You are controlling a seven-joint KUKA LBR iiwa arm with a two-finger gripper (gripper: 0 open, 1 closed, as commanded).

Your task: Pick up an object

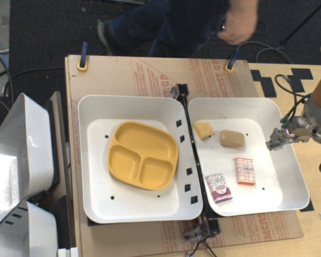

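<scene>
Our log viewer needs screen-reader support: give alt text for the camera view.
The gripper hovers at the right bin's right rim; that bin holds two tan blocks and two small packets. The left bin holds a yellow divided tray.

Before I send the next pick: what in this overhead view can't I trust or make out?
- Gripper: small at the right bin's edge, finger state unreadable.
- Arm: cut off by the right frame edge.
- Print on the two packets: too small to read.
- Person's hand at top: blurred.
</scene>
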